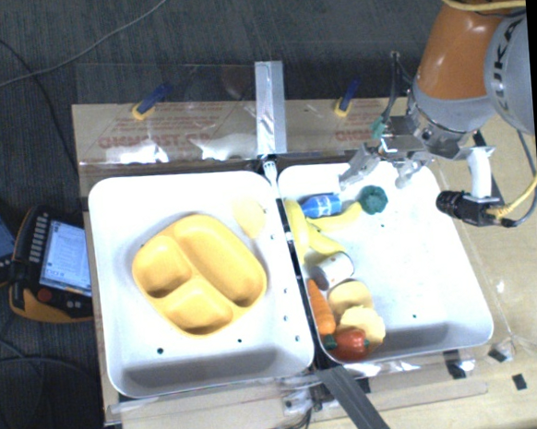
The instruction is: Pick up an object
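Camera view is giving us both bins from above, and we are finding the hand (382, 158) at the upper right of the frame, hanging over the top edge of the right bin (431, 279). We are reading its two grey fingers as spread apart, one reaching left toward the blue bottle (320, 204) and the other angling down near the teal ball (373, 199); nothing is sitting between them.

Things the task could take are crowding the left wall of the right bin. A banana (309, 233) is running down from beside the bottle, a small white cup (330, 270) is lying just below it, then a carrot (322, 314), a pale apple-like fruit (351, 296) and a red tomato (351, 343) are bunching toward the lower corner. We are judging that they are lying there because loose items slide and settle against the wall.

A yellow divided plate (197, 272) is filling the middle of the left bin (123, 359).

We are guessing the hand is lining up on the ball or the bottle, since those are lying nearest it. The ball, we are thinking, may roll away when touched.
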You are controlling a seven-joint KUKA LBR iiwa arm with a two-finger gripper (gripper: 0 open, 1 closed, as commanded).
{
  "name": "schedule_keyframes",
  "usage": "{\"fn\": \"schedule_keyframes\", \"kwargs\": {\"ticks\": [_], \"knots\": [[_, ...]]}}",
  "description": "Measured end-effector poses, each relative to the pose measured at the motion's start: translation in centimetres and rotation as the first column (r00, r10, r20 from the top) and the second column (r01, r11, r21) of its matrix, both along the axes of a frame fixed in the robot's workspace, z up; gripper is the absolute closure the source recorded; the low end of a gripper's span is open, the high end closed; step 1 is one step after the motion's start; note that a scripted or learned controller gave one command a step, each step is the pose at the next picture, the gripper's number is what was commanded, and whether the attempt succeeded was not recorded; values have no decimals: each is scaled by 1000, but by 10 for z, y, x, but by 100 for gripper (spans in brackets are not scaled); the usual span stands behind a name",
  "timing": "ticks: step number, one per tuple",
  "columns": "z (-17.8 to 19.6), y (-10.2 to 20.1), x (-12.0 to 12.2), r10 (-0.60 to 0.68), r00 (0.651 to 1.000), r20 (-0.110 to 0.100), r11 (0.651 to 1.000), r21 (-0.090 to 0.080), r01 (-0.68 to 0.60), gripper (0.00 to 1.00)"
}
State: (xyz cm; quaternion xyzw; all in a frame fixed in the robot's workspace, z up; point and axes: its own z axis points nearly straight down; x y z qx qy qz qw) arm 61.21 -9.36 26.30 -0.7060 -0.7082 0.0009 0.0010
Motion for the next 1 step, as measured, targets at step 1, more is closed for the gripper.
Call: {"fn": "schedule_keyframes", "kwargs": {"ticks": [1], "knots": [[-100, -22, 23, 97, 995, 0, 995, -1, -97, 0]]}}
